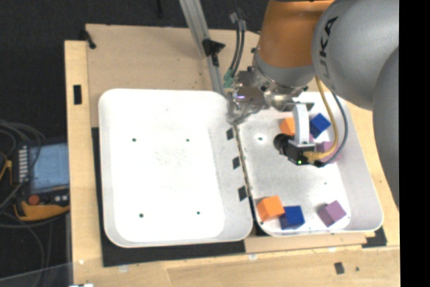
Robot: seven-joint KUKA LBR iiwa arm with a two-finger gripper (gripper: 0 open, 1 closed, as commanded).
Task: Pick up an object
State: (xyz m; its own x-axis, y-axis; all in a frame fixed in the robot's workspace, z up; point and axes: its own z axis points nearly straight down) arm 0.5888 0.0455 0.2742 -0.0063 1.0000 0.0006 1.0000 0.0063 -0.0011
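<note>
In the camera view, the grey arm (363,44) with its orange band (292,17) is reaching in from the right and hanging over the far half of the right bin (359,178). The gripper (245,103) is hovering at that bin's far left corner, just beside the ridge where the two bins are meeting. Whether it is standing wide or narrow is not showing from this angle, so I cannot tell.

Six blocks are lying in the right bin, in two groups. The far orange block (287,126) is sitting closest to the gripper, just to its right and a little nearer the camera, with part of it hiding behind the wrist hardware. The far blue block (320,124) is lying just beside it on the right, and a pale purple block (328,146) is peeking out slightly nearer, mostly covered.

The second group is lining the bin's near edge, well apart from the gripper. The near orange block (270,207) is resting by the near left corner, the near blue block (293,217) is sitting just beside it and seemingly touching it, and the near purple block (331,212) is lying a little further right, apart from the blue one.

The left bin (121,144) is lying alongside on the wooden bench (134,54), and a slanted metal rail (191,10) is rising from the bench behind the gripper
</note>
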